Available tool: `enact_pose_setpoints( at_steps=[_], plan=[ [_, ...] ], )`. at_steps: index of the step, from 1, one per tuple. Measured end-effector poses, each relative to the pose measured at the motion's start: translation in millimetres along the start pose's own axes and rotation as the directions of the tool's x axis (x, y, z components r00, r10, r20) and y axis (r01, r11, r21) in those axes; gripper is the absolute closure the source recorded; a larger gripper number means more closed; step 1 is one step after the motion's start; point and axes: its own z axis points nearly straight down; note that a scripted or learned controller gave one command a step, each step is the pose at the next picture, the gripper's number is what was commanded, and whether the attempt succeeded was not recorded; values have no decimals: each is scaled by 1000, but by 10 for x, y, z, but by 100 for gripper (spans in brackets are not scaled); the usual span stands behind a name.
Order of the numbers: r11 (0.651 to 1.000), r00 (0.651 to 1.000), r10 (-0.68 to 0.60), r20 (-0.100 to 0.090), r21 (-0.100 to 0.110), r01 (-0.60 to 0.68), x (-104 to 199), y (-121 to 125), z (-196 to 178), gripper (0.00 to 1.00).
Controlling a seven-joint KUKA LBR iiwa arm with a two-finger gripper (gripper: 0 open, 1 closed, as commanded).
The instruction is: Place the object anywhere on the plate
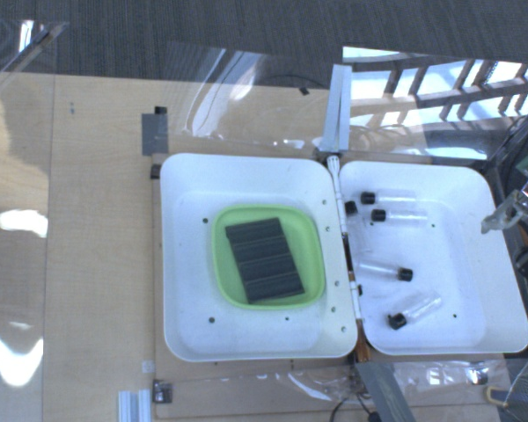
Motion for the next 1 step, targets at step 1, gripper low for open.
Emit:
enact_pose_setpoints(
  at_steps=[1],
  plan=[
    [998,998,68,-2,-4,-68,306,-309,-221,0]
  ],
)
